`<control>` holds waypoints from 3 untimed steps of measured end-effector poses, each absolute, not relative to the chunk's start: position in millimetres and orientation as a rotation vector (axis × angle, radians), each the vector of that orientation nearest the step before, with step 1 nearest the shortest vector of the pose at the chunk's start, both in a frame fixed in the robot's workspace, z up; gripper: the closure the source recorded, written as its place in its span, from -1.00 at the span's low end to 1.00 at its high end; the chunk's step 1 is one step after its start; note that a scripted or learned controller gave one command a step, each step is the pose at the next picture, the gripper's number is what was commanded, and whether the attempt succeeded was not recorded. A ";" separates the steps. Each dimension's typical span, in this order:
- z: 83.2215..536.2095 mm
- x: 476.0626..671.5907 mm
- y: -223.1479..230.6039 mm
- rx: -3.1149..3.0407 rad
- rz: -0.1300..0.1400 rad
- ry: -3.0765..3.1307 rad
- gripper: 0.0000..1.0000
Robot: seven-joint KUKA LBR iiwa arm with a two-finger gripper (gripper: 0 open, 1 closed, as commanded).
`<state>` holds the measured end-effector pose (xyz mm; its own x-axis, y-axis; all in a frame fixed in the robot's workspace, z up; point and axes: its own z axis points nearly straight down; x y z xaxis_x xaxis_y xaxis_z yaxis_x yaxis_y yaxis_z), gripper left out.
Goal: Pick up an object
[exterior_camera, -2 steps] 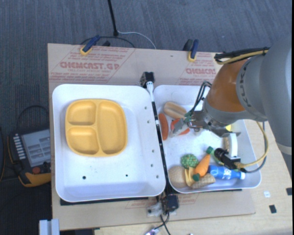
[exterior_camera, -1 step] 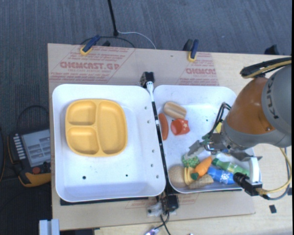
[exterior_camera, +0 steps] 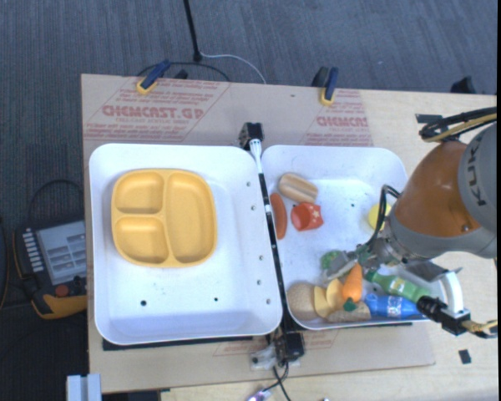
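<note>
My gripper (exterior_camera: 356,267) sits low in the right bin (exterior_camera: 342,161) over the carrot (exterior_camera: 351,283) (open or closed, I cannot tell). I judge this the reach-and-grasp step; next calls for closing squarely, then lifting clear of the crowded toys.

This looks like a robot lab, because a big robot arm (exterior_camera: 451,199) reaches over two white bins (exterior_camera: 234,307) on a board (exterior_camera: 150,111) held by clamps (exterior_camera: 153,77), with cables (exterior_camera: 192,23) and a control box (exterior_camera: 54,257) on grey carpet (exterior_camera: 67,23).
</note>
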<state>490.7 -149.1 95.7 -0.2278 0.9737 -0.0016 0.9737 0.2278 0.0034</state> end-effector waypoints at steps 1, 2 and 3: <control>103.9 491.8 -149.5 1.954 0.003 2.459 1.00; 160.7 484.0 -129.9 1.560 -0.002 2.730 1.00; 203.5 484.6 -52.0 1.204 -0.002 2.905 1.00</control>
